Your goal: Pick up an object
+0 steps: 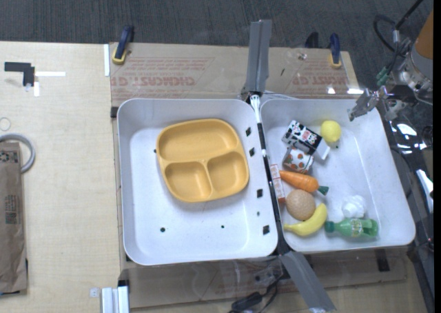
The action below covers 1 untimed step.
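Observation:
The right bin holds several objects. A black-and-white carton lies next to a lemon, with a red-spotted white item below them. Farther toward the front are a carrot, a brown bun, a banana, a green bottle and a white crumpled piece. My gripper hangs over the bin's far right corner, apart from all of them, with nothing seen in it. The arm comes in from the upper right.
The left bin bears a yellow divided plate. A grey divider bar runs between the bins at the back. Cardboard lies behind the bins. Cables hang beside the right bin's outer wall.

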Available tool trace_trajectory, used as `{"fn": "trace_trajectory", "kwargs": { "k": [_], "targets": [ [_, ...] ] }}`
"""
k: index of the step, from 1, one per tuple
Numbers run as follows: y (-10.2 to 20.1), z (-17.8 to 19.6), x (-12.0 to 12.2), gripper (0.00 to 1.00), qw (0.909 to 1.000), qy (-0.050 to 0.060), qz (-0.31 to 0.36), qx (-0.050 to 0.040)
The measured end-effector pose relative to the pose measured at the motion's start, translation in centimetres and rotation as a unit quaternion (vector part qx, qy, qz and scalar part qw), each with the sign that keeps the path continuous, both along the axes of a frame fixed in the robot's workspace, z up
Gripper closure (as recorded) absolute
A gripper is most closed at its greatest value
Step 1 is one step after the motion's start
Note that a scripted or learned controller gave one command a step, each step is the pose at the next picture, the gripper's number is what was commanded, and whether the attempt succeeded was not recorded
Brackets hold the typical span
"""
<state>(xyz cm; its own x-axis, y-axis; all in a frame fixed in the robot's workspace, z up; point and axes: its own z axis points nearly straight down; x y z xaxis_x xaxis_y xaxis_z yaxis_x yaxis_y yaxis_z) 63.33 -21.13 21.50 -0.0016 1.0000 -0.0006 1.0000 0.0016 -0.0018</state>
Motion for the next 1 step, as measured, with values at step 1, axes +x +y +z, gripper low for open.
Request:
{"fn": "trace_trajectory", "kwargs": {
  "k": [1],
  "targets": [
    [8.96, -9.81, -0.58, 0.00, 0.9965, 0.000, 0.084, 0.0004]
  ]
}}
